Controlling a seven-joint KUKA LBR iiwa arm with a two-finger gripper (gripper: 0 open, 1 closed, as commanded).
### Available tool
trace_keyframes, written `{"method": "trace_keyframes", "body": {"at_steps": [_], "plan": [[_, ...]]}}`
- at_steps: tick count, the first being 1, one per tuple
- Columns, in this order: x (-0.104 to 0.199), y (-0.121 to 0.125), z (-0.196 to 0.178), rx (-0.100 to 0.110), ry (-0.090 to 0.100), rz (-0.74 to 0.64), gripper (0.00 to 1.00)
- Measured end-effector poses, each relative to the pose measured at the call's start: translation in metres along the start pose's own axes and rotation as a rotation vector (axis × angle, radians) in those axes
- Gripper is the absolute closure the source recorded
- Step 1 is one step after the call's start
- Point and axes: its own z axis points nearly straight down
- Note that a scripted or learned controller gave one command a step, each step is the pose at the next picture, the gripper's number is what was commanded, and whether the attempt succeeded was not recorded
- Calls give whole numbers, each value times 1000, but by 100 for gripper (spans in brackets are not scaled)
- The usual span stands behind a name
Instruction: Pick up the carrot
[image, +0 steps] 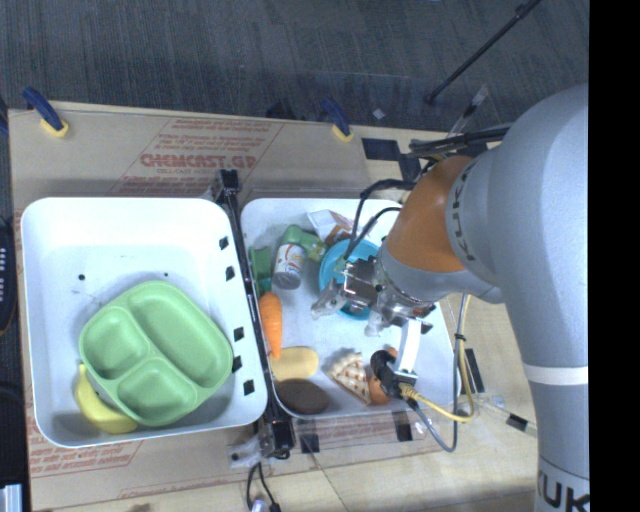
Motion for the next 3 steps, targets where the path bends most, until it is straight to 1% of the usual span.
{"method": "trace_keyframes", "body": {"at_steps": [1, 2, 3], "plan": [[61, -37, -57, -9, -2, 50, 0], [66, -62, -54, -5, -5, 40, 0], [53, -55, -55, -9, -2, 327, 0]]}}
